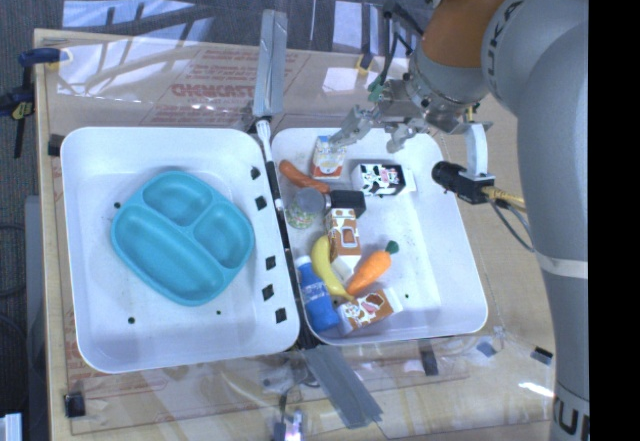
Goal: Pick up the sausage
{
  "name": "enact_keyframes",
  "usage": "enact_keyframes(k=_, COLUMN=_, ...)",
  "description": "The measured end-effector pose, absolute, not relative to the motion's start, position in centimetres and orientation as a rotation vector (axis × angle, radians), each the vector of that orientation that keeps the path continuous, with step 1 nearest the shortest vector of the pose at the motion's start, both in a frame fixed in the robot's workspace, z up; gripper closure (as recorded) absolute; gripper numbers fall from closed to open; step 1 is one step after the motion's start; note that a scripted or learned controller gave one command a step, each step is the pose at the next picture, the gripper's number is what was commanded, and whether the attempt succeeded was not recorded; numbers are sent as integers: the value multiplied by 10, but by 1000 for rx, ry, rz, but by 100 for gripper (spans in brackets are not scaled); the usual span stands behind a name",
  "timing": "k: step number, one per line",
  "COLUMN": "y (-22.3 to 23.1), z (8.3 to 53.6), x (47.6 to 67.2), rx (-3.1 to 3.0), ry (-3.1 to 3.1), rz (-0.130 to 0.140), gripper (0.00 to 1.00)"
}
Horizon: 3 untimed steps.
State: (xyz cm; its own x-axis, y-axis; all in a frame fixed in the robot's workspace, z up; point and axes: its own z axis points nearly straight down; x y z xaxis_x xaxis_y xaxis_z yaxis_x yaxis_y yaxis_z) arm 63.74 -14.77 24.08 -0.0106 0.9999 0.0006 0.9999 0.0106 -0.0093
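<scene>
- Two shallow white bins with smooth, glossy walls are seen side by side on the worktop [150, 69], whose surface is covered in clear, reflective sheeting.
- A turquoise plastic plate [182, 235] with three rounded compartments is laid in the left bin [90, 329].
- The right bin [455, 279] is crowded towards its left side: a slim orange-brown sausage [298, 175], a small clear cup [303, 208], a yellow banana [326, 265], a tapered orange carrot [368, 269] with a green tip, a blue bottle [317, 297], a cow-patterned black-and-white carton [380, 179] and several small printed cartons are gathered there.
- The sausage is found at the far left of the right bin, close to the divider between the bins, lying at a slant just beyond the clear cup.
- The pincer [375, 129] is held over the far edge of the right bin with its metal fingers spread wide and nothing between them; the sausage lies to its left and slightly nearer, apart from it.
- Bare white floor is left along the right side of the right bin.
</scene>
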Motion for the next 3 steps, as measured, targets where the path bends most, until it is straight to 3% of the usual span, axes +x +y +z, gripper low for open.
enact_keyframes(k=1, y=-136, z=121, x=656, rx=-2205, ry=-2228, rz=10, gripper=0)
enact_keyframes(k=2, y=-166, z=90, x=657, rx=-1734, ry=-2612, rz=5, gripper=0)
enact_keyframes(k=3, y=-187, z=92, x=658, rx=-1801, ry=-2575, rz=2, gripper=0)
